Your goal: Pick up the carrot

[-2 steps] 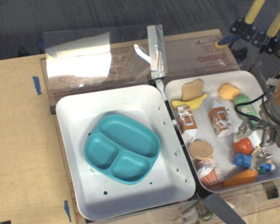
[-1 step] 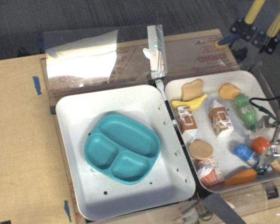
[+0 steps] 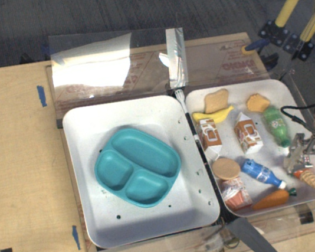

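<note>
The carrot (image 3: 270,200) is orange with a green tip at its right end. It lies on its side along the front wall of the right bin (image 3: 295,88). My gripper (image 3: 300,156) hangs over the right side of that bin, up and to the right of the carrot and apart from it. A blue bottle (image 3: 261,174) lies just behind the carrot, between it and the bin's middle. Nothing shows held in the gripper.
The right bin is crowded: a green bottle (image 3: 276,126), two brown-and-white cartons (image 3: 247,135), a banana (image 3: 213,116), a tan disc (image 3: 226,169) and a waffle cone (image 3: 314,180) next to the carrot's tip. In the left bin (image 3: 81,135) lies a teal divided plate (image 3: 137,166).
</note>
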